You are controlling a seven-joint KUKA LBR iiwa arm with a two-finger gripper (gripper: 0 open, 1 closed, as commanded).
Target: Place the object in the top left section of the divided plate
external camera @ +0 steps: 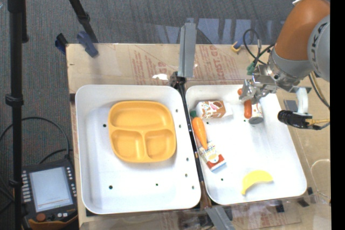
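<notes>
Camera view: tool (252, 98) over right bin (280, 153), near its back edge, clenched on red hot dog (247, 109), lifted clear. Yellow divided plate (142, 131) in left bin (91, 169). Carrot (199, 131), banana (256, 181), 2 cartons below.

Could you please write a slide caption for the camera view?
Claw above right bin near a sausage; yellow divided plate sits in left bin.

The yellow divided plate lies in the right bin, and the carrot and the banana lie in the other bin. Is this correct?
Not quite. The camera view shows the yellow divided plate in the left bin; the carrot and the banana lie in the other bin, the right one.
</notes>
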